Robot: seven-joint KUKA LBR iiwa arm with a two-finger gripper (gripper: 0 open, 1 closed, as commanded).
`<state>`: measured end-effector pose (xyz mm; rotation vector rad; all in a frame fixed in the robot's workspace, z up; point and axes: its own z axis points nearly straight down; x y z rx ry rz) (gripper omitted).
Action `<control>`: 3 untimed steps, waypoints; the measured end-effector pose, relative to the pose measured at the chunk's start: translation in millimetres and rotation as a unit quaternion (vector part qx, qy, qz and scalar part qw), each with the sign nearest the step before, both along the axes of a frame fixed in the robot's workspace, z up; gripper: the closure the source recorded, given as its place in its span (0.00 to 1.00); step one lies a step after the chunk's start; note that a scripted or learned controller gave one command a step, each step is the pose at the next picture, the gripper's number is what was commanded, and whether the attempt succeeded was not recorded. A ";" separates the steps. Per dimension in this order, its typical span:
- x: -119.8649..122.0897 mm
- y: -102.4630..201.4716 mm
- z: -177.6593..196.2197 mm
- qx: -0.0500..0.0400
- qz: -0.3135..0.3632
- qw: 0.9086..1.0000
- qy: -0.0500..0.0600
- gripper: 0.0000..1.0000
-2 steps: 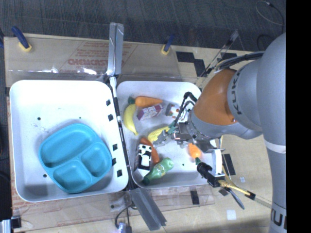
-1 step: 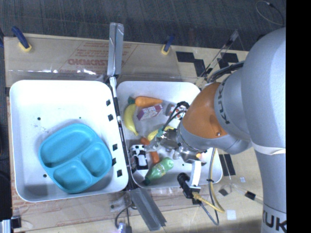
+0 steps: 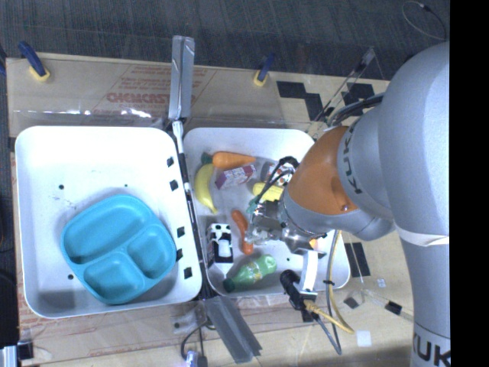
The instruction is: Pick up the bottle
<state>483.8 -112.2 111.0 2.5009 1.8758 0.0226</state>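
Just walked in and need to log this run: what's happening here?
The grey arm with an orange band is reaching down into the right white bin, among a yellow banana, an orange carrot and a green plastic bottle. The bottle lies on its side near the bin's front edge. The left white bin holds a blue divided tray.

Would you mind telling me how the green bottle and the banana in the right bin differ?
The green bottle is green and lies along the right bin's near edge; the banana is yellow and lies by the left wall. The bottle looks straight, the banana curved. Both lie flat in that bin, apart from each other.
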 end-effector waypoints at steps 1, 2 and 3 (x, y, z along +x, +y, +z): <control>-6.9 38.4 80.3 0.001 0.126 0.992 0.011 1.00; -6.0 38.9 89.7 0.001 0.129 0.992 0.012 1.00; -5.8 32.2 282.3 0.002 0.058 0.998 0.011 1.00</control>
